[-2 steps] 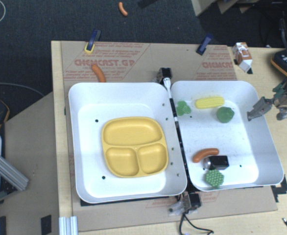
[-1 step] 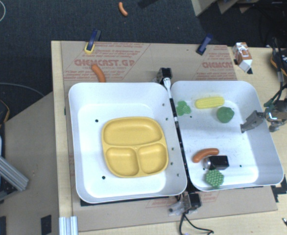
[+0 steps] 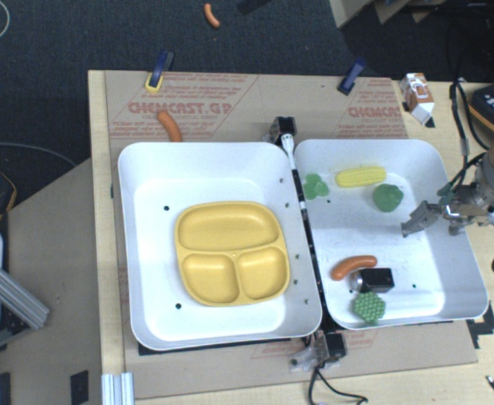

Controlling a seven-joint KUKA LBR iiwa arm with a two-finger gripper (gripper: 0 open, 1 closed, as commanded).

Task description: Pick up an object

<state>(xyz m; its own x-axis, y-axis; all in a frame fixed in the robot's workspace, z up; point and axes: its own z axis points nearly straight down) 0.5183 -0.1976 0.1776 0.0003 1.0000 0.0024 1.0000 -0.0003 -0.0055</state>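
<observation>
The gripper (image 3: 428, 216) hung over the right bin (image 3: 462, 285), fingers spread and empty — best to centre squarely over the green ball (image 3: 388, 197) before descending.

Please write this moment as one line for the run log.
stage: approach | gripper: over right bin, holding nothing | nearest: green ball | also in bin: corn, sausage | left bin: yellow tray

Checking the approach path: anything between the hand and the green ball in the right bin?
No: bare white bin floor separates the hand from the green ball, per the camera view.
</observation>
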